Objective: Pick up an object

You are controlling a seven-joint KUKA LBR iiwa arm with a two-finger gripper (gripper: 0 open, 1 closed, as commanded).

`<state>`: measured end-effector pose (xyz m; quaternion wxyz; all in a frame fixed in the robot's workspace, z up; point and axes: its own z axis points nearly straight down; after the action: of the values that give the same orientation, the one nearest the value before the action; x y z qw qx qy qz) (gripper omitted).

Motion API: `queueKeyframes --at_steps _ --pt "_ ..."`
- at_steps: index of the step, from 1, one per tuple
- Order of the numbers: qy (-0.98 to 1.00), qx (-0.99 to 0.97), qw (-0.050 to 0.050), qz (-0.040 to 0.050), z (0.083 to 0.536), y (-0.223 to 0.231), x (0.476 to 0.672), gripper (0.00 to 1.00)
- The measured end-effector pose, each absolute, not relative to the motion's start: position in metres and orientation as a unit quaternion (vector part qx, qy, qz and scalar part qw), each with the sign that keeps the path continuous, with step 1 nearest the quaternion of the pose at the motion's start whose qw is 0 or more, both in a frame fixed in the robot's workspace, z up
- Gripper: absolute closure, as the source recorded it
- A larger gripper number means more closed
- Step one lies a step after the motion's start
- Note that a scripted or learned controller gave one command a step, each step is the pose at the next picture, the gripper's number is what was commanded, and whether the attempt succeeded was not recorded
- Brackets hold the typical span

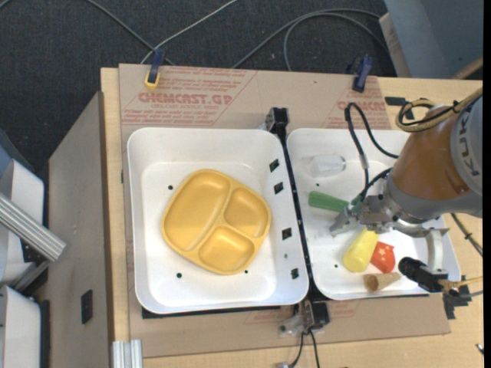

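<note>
My gripper [347, 215] hangs low over the middle of the right bin [330, 286] and is open, with nothing between its fingers. A green cylinder [327, 202] lies just left of it, its right end close to the upper finger [357, 205]. A yellow bottle-shaped object [360, 251] lies just below the gripper, with a red object [383, 257] touching its right side. A small brown piece [377, 282] rests near the bin's front rim. A clear plastic object [325, 164] sits toward the back of that bin.
The left bin [146, 228] holds a yellow divided plate [217, 220] at its centre. A black divider with clips [288, 205] runs between the bins. The arm [433, 167] covers the right bin's right side. Cables loop behind the bench.
</note>
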<state>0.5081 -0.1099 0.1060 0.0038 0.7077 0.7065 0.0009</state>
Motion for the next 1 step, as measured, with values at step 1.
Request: queueKeyframes --at_steps 1 --pt "0.707 0.706 0.017 0.0088 0.096 -0.1127 0.519 0.0"
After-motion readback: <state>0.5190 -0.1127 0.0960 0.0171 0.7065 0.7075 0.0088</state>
